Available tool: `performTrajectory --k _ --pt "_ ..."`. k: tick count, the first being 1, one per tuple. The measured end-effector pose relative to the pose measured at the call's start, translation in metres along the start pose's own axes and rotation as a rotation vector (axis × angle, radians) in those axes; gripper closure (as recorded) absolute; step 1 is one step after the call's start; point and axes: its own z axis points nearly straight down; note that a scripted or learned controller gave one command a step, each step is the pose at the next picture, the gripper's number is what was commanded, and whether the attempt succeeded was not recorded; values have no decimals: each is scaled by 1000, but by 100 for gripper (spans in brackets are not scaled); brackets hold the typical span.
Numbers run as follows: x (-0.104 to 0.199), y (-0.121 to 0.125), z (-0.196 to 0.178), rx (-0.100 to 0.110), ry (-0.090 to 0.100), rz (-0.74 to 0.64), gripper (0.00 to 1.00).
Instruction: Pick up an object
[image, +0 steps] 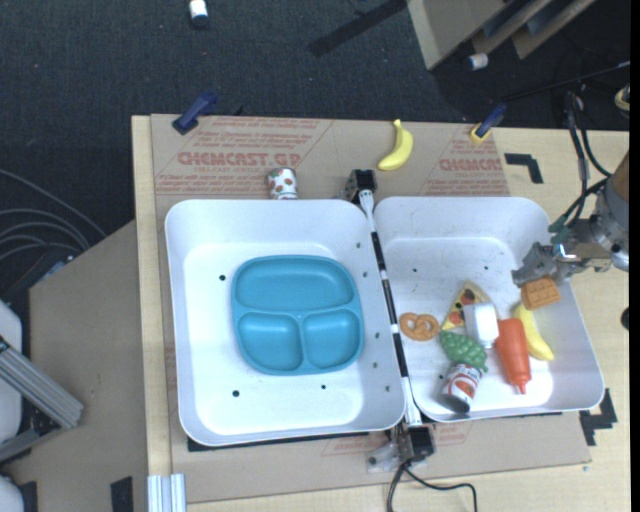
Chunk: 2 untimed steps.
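Two shallow white bins sat side by side on the bench (160, 300). The left bin (200, 330) held a blue divided tray (296, 312) at its middle. The right bin (440, 225) held a cluster of toy foods in its lower right part: a pretzel (419, 325), a pizza slice (467, 300), a white block (485, 324), a green piece (463, 349), a small can (461, 384), an orange carrot (513, 353), a yellow banana (537, 337) and a brown waffle piece (541, 293).

The gripper (540, 262) hung at the right edge of the frame, over the right bin's right rim and just above the brown waffle piece. Whether it was spread or closed could not be told, and nothing showed in its grasp.

Another banana (396, 148) lay on the cardboard at the upper middle, outside the bins, near a small patterned cup (283, 183).
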Motion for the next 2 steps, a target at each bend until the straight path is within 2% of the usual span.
performTrajectory --k 1,2 --pt "60 -26 -14 6 3 0 100" --pt "109 -48 -6 6 2 0 100"
